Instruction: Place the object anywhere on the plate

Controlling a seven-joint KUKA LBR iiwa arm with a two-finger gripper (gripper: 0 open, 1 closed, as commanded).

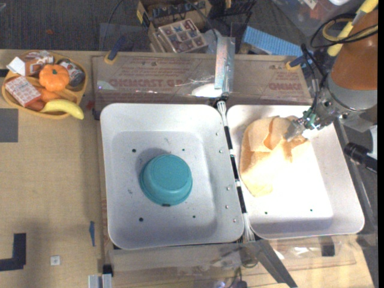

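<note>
Here, teal plate point(166, 179) in left bin point(120, 131), yellow cloth point(264, 155) in right bin point(324, 203).

A wooden table point(48, 179) carries a bowl of toy fruit point(45, 86) at its left corner. Behind it, boxes point(177, 20) stand on a dark floor point(54, 11).

Counts: 2 white bins, the left bin point(114, 161) and the right bin point(336, 215). 1 teal plate point(167, 179), upside down, in the left one. 1 pale orange cloth point(264, 158) in the right one. 1 arm point(354, 71) w/ 1 tool point(302, 126). 1 fruit basket point(15, 95) far left on the counter point(48, 185), holding 1 banana point(63, 107) and 1 small pumpkin point(54, 77).
</note>
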